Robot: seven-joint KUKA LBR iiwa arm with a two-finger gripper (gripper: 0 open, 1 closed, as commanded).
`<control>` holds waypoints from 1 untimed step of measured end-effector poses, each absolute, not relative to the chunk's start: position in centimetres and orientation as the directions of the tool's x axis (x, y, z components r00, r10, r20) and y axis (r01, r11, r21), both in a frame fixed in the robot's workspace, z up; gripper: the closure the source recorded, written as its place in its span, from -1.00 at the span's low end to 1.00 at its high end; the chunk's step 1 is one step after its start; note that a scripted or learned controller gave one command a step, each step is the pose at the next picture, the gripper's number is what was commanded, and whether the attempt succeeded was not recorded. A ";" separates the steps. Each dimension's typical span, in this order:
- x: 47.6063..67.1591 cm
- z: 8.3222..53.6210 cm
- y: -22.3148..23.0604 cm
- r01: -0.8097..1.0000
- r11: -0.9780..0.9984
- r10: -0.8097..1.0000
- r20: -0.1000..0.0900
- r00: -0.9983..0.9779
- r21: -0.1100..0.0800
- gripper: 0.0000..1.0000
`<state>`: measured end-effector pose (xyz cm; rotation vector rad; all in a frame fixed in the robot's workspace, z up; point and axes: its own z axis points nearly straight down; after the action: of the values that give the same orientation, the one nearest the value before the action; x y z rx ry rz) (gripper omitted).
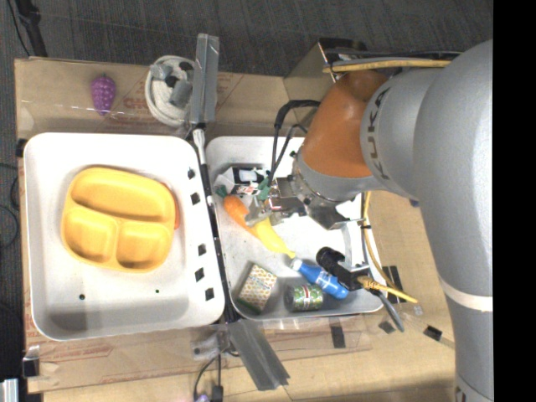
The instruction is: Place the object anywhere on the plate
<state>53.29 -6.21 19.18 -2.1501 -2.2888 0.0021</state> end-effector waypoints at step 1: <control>55.2 19.1 3.1 0.996 0.090 0.996 0.000 -0.090 -0.004 1.00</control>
<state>55.21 3.14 19.09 -2.1167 -2.3174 0.0051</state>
